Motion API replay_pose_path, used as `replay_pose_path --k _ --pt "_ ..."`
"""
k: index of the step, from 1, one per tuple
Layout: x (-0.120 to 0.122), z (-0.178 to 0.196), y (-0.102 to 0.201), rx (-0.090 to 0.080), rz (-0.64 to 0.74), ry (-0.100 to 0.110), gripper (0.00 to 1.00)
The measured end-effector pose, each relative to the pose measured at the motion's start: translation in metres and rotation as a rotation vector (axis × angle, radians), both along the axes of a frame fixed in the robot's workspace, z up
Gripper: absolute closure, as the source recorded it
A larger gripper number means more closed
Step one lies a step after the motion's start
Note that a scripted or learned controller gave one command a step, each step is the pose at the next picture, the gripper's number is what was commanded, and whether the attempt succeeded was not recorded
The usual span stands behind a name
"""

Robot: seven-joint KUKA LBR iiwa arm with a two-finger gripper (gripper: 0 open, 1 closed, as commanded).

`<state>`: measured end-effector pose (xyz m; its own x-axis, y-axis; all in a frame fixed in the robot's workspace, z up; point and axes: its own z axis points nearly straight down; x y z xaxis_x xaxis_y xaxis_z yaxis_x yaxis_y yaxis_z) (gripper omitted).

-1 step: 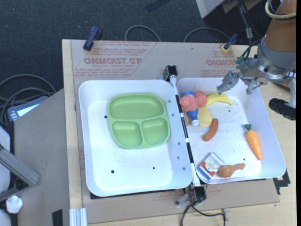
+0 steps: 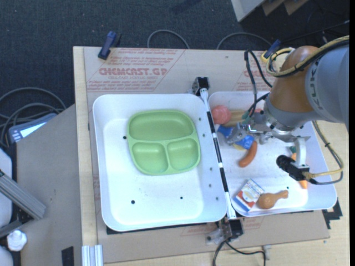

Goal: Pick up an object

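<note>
Claw [image 2: 244, 134] hangs low over a blue-and-yellow toy [image 2: 236, 138] (small, partly hidden), orange sausage [image 2: 248, 155] just beside; fingers' state — cannot tell from here.

The left bin [image 2: 111, 204] lay open around the green tray [image 2: 163, 141]; the right bin [image 2: 321, 195] was crowded by toys and the arm [image 2: 310, 87].
</note>
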<state>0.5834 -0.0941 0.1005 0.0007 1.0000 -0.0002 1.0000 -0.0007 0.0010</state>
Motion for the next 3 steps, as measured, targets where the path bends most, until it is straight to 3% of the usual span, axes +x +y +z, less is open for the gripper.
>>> replay_pose_path --k 1,2,3 --pt "0.0 0.01 -0.001 -0.001 -0.002 -0.001 1.0" --pt "-0.004 0.085 0.045 0.0 0.002 0.0 1.0" --pt "-0.023 0.084 0.004 0.0 -0.001 0.002 1.0"
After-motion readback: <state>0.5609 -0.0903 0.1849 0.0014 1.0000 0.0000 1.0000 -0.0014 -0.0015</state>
